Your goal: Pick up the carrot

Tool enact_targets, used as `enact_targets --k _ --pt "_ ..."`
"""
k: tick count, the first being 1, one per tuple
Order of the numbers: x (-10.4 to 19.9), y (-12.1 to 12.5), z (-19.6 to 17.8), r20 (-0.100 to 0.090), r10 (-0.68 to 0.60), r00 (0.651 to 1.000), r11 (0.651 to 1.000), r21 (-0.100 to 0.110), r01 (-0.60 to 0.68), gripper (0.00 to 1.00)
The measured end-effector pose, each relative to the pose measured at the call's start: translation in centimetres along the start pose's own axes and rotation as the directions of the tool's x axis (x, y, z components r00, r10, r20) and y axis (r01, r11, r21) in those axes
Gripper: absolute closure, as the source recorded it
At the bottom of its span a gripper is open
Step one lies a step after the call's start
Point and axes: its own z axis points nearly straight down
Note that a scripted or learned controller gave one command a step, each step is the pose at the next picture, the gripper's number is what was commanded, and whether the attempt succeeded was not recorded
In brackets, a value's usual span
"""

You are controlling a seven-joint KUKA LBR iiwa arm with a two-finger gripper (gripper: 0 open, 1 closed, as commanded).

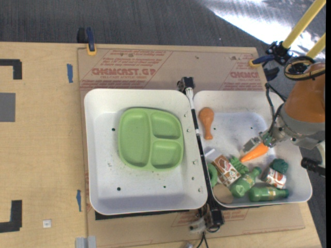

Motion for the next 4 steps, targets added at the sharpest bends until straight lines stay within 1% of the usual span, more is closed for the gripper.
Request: enact_targets --k 1,2,3,4 --pt "0.2 0.2 -1.1 -0.007 0.000 1.000 1.000 -0.001 0.000 1.00" --pt "3.5 -0.3 -9.4 -0.007 0.182 0.983 0.983 0.013 -0.182 1.00" --pt "1.0 -6.9 -0.6 -0.008 0.022 1.000 1.000 0.010 -0.022 1.00" --pt "1.0 -7.0 -0.5 -0.008 0.023 1.000 1.000 0.011 -0.023 0.00"
